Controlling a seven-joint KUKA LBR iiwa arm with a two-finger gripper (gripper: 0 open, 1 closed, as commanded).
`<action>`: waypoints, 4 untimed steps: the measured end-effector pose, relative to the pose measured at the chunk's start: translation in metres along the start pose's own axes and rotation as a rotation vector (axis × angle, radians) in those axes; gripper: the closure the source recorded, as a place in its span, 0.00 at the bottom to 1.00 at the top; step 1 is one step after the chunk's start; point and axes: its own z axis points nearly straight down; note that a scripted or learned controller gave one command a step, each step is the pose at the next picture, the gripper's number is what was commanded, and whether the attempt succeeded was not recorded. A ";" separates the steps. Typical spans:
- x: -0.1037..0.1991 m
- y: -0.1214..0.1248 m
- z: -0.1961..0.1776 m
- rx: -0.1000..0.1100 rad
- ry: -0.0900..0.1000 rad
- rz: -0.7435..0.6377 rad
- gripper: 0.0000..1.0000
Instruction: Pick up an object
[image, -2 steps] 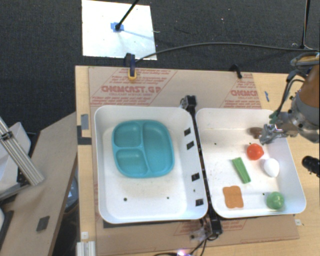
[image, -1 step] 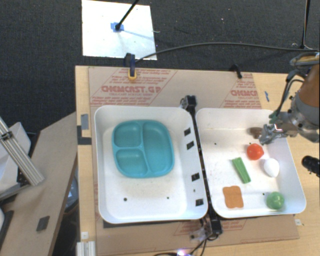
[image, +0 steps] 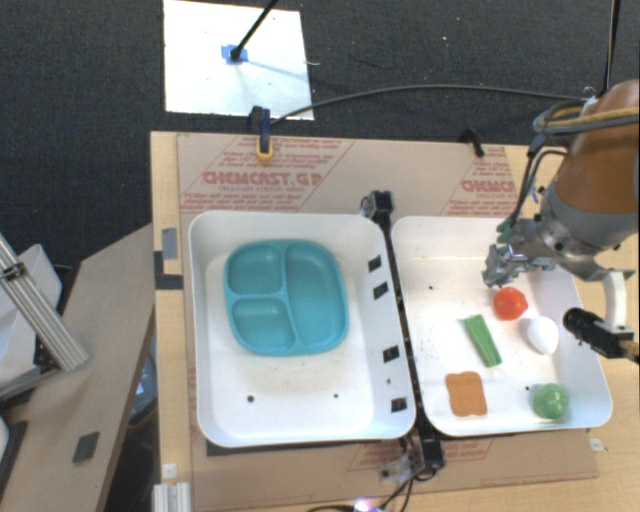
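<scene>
Claw (image: 503, 264), its grip impossible to tell, hangs low in the right bin (image: 440, 240) just above the red ball (image: 510, 303), apparently lining up a pick, while a green stick (image: 482, 339), egg (image: 542, 335) and cracker (image: 466, 393) lie nearby.

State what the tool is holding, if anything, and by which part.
Cannot be told: the tool hangs just above the red object, with nothing visibly in its grasp.
</scene>
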 end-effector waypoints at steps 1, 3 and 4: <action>0.044 -0.002 0.009 0.001 0.000 0.002 1.00; 0.139 -0.015 0.029 0.002 0.001 0.000 1.00; 0.191 -0.016 0.022 0.002 0.001 0.000 1.00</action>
